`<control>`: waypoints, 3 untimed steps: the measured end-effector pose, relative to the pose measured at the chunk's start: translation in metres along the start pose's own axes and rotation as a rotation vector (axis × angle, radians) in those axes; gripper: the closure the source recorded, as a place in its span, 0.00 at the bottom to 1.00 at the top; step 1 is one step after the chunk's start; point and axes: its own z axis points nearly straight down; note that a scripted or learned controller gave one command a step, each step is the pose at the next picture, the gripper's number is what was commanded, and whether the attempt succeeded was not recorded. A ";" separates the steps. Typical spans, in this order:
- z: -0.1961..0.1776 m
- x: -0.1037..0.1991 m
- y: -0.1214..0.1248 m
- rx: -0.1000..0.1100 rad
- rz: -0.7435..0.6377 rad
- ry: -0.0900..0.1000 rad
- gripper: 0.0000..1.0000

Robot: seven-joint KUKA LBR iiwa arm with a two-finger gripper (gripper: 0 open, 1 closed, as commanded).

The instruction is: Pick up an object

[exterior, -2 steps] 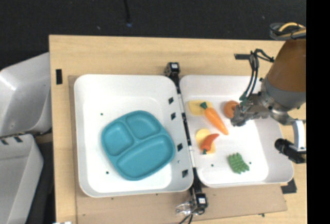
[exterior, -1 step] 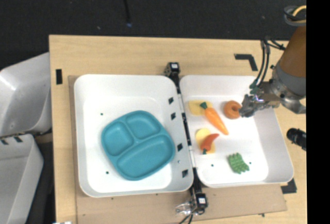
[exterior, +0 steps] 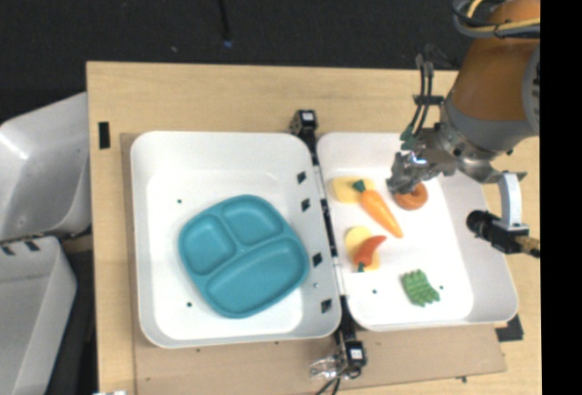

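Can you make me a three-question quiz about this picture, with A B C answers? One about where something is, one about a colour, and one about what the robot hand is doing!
1. Where is the divided plate?
A. In the left bin
B. In the right bin
C. On the bench outside the bins

2. What colour is the bumpy toy nearest the right bin's front edge?
A. Blue
B. Green
C. Purple

3. Where is the gripper now?
A. Over the plate
B. Low in the right bin, at a small orange toy
C. Outside both bins

Answers: 1 A, the plate lies in the left bin. 2 B, the green toy is bumpy. 3 B, it sits just above the orange toy, beside the carrot.
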 end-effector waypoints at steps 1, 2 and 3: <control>0.015 0.052 0.016 0.003 0.002 -0.001 1.00; 0.016 0.110 0.042 0.001 0.000 0.001 1.00; 0.016 0.150 0.059 0.001 0.003 0.000 1.00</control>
